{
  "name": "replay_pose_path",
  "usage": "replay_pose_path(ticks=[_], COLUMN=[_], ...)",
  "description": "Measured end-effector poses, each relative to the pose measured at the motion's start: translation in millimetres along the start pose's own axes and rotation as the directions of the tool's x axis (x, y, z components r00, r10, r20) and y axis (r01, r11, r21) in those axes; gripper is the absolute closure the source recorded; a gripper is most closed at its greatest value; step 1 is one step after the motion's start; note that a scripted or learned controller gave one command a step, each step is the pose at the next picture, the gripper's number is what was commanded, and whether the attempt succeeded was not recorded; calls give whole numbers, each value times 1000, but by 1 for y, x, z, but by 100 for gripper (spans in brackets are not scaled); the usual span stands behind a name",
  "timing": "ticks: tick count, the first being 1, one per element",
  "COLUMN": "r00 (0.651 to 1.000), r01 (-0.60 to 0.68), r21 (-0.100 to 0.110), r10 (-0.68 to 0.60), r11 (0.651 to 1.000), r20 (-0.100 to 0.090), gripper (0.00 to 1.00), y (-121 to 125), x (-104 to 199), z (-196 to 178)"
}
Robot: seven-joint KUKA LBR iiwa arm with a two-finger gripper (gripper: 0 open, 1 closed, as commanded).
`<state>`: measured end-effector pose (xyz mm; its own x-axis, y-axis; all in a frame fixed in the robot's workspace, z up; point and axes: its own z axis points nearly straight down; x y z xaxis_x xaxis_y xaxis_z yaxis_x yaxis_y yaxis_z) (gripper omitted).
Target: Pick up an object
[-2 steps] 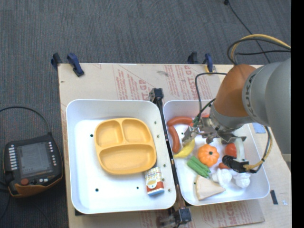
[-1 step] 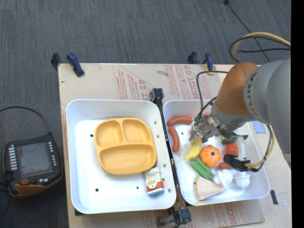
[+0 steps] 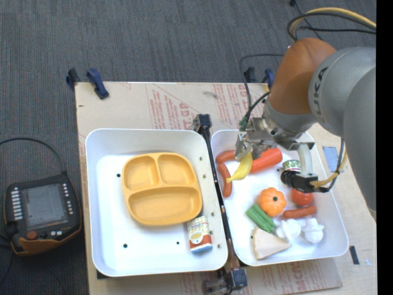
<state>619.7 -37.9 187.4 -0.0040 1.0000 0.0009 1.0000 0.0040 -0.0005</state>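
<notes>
Gripper (image 3: 245, 145), grip unclear, crowded by banana (image 3: 241, 168), carrot (image 3: 266, 160) and sausages (image 3: 225, 178).

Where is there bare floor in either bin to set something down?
Left bin: bare strips around the yellow divided tray, widest along its left and front, short of the small carton. Right bin: crowded; banana, carrot, sausages, pumpkin and garlic leave only a patch at front left, between cheese wedge and divider.
</notes>
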Motion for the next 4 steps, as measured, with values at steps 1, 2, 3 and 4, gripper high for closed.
replay_pose_path(ticks=[1, 2, 3, 4], r00=[1000, 1000, 1000, 1000], r01=[-5, -1, -5, -1], r21=[5, 3, 4, 3], r10=[5, 1, 5, 1], r11=[1000, 1000, 1000, 1000], r20=[0, 0, 1, -1], gripper=[100, 100, 100, 100], y=[-76, -28, -54, -22], x=[11, 46, -34, 20], z=[1, 1, 1, 2])
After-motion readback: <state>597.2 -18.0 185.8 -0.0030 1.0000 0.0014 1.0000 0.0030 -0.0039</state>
